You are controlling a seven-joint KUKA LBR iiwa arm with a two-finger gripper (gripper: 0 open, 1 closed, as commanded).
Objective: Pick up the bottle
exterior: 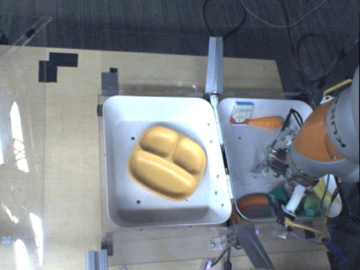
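In the right bin (pixel 247 151), the arm (pixel 320 136) reaches in from the right side; its gripper (pixel 269 163) sits low over the white floor, near the middle of the bin; that part is small and blurry, so I cannot tell if it is gripping anything or not. The bottle (pixel 277 196) is green and lies at the front of this bin, toward the right corner; the arm hides part of it; it is near the gripper, on the front side, and I cannot tell if the two touch. A dark red bowl (pixel 256 204) sits just left of the bottle, by the front wall. A carrot (pixel 264 122) lies at the back of the bin; a small packet (pixel 241 112) with blue and red on it sits just left of the carrot, in the back corner. The left bin (pixel 118 198) holds one big yellow tray (pixel 167 162) with three dips in it; the tray lies flat in the middle, well apart from the gripper. Both bins rest side by side on the pale bench (pixel 56 167).
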